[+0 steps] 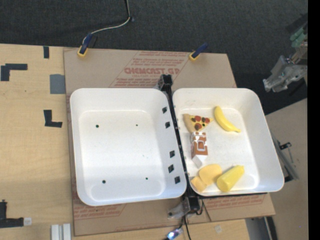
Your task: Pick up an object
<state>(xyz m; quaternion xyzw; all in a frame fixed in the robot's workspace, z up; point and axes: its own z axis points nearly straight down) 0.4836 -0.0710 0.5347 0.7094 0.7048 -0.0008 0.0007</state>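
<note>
— Where is your tool sitting?

— My tool point(285, 76) is hanging at the far right of the view, outside the bins, above the dark floor just past the right bin's upper right corner. It is a blurred grey shape, so I cannot tell how it is set.

— Is it carrying anything?

— Nothing is showing in it.

— What is lying nearest to it?

— The banana point(226, 119), inside the right bin point(252, 100), lower and to the left of my tool and well apart from it. Left of the banana a pizza slice point(195, 122) is lying near the divider between the bins. Just below the slice a small brown and white box point(199, 145) is resting, upright along the divider.

— And farther down?

— A yellow cylinder point(230, 178) is lying tilted near the bin's lower edge, and a pale yellow chunk point(205, 176) is sitting just beside it on its left. All five are well apart from my tool.

— The other bin?

— The left bin point(80, 134) is sitting next to the right one on a cardboard sheet point(145, 69) over the bench point(30, 149).
</note>
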